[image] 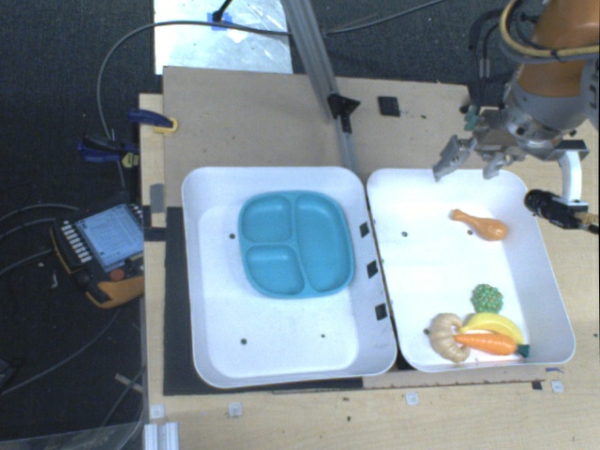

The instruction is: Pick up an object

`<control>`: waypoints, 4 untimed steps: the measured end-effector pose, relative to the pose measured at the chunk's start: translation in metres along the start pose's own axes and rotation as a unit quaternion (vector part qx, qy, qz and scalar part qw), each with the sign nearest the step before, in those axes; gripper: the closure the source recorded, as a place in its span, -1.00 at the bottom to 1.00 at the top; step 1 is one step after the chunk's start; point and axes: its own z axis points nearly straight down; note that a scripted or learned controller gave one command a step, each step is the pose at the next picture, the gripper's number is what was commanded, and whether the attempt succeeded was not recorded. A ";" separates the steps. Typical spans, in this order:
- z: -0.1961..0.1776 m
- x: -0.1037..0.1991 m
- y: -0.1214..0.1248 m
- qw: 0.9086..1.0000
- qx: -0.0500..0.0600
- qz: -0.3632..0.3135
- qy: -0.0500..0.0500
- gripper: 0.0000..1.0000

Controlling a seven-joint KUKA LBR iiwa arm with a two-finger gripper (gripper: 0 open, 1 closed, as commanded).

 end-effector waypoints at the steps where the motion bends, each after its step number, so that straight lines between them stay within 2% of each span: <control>1: 0.056 -0.009 0.000 1.000 0.001 0.002 -0.001 -1.00; 3: 0.144 0.000 0.010 1.000 0.000 -0.001 -0.001 -1.00; 4: 0.131 0.000 0.011 1.000 -0.001 -0.002 -0.001 1.00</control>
